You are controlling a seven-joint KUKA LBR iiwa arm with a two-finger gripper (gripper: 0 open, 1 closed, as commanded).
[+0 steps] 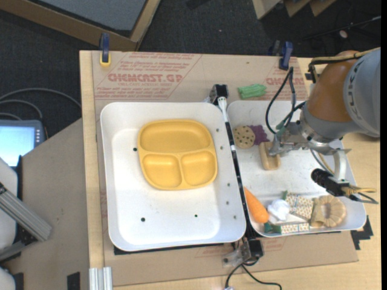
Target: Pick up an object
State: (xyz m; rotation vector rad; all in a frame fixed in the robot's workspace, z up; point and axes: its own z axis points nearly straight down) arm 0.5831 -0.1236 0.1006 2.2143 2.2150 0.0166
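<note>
Dark carpet surrounds the bench (181, 71), which is topped with a sheet of printed cardboard clamped at its far edge, and two shallow white bins sit on it side by side. From where I stand, the left white bin (121, 180) carries a yellow plastic divided tray (177, 153) lying flat near its middle, well away from the arm's work, so I judge it is not the target. The right white bin (299, 174) holds the pickable clutter: a round tan cookie with dark spots (244, 136) touching a small purple piece (260, 134) near the far wall, a tan upright block (268, 158) just beside them, and, heaped along the near wall, an orange carrot-shaped toy (256, 205), a crumpled white wad (279, 209), some patterned flat pieces (300, 207) and a tan ring-shaped pastry toy (328, 211). A green toy (251, 91) lies on the cardboard outside the bins. The grey arm with its orange band (338, 95) reaches in from the right, and its end effector (279, 148) sits low, right over the tan block, which suggests that block is the object chosen. Whether it is spread or pressed together I cannot tell, since the wrist and cables cover it. The block stands apart from the heap, an easier approach.
</note>
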